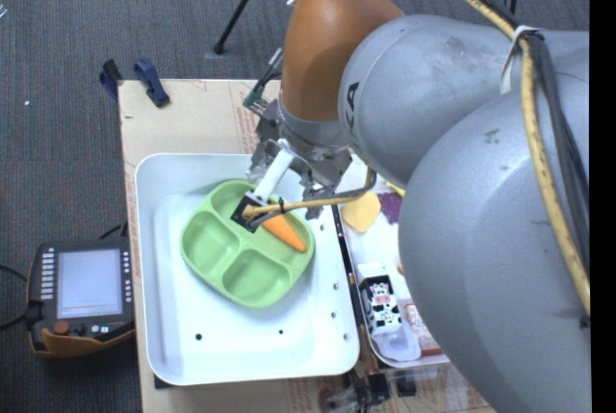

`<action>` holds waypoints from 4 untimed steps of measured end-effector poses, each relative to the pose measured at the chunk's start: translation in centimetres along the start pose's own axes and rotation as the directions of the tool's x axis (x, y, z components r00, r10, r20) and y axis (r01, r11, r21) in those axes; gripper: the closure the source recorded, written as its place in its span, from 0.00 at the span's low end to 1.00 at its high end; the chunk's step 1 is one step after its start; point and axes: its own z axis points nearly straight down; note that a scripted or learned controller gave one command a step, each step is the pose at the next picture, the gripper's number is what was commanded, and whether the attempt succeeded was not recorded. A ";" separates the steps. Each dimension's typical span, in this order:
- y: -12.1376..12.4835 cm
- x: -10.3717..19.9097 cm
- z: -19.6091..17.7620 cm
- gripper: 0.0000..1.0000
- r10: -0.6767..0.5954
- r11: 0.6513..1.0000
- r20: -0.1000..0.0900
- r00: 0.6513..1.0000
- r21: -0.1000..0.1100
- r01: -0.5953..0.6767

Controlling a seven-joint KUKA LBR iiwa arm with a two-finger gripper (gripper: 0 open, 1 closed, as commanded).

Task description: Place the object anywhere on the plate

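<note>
- Camera view, gripper (310, 182): sits low over the far-right edge of the green plate (245, 252), right at the divide between the two bins.
- Open or closed: cannot tell, the wrist body hides the tip from this angle.
- Nothing is visibly held, and I can't confirm contact with the plate or anything else.
- Arm (462, 161): comes in from the right and fills most of the right half of the view. The big grey links cross over the right bin (358, 324), and the orange band (332, 45) sits just above the wrist on the far side. The wrist points down and left toward the plate.
- Orange carrot-shaped object (286, 231): lies on the plate in its right-hand section, tilted, pointed end toward near-right. It looks to be resting fully inside the rim, though the edge there is hard to read. It is just near-left of the gripper and apart from it.
- Plate: three sections, flat in the left bin (164, 305), toward the bin's far-right part.
- Right bin, mostly under the arm: yellow piece (364, 212), purple item (391, 205), black-and-white item (377, 294).
- Off the bench: teach pendant (82, 291) on the floor at left, blue clamps (149, 82) at the far-left corner of the bench.
</note>
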 end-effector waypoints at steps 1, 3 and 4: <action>0.0 0.0 -0.8 1.00 -0.002 1.000 0.003 1.000 0.004 0.002; -0.1 0.0 -1.6 1.00 -0.007 1.000 0.008 1.000 0.008 0.006; -0.1 0.0 -1.6 0.00 -0.007 1.000 0.008 1.000 0.007 0.007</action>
